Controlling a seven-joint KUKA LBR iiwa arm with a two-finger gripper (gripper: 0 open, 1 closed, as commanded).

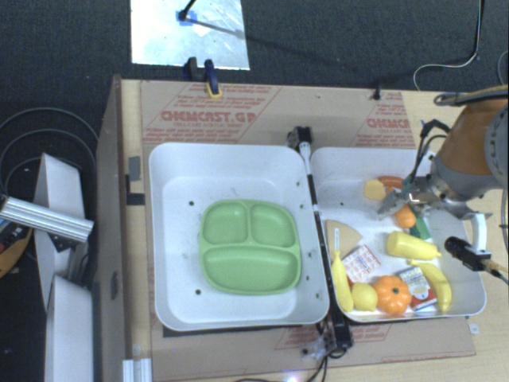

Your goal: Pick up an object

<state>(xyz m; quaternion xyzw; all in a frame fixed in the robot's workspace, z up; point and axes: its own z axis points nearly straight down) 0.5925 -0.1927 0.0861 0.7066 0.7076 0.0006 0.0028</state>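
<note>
Where the grey arm with its orange band [477,146] reaches in at three o'clock, hangs low over the right-hand shallow white bin [342,173]. Metal two-finger gripper [404,205] pressed close around a small round orange fruit [406,218], seemingly pinched on it, though too small and blurred to be sure of a true hold. Just at eleven o'clock of that fruit, a small yellow round piece [374,189] touching a red-orange strip [393,182], partly hidden by the wrist. At five o'clock of the gripper, a yellow pepper-like toy [412,247]; further toward six o'clock, a yellow banana [439,285], a small orange pumpkin [392,291], a yellow lemon [363,296], printed red-and-white packets [362,262] and a tan wedge [340,233]. Something green [421,228] beneath the fruit, mostly covered, hard to name. In the left-hand white bin [183,173], at nine o'clock, a pale green divided plastic plate [250,245], well apart from the gripper.
</note>
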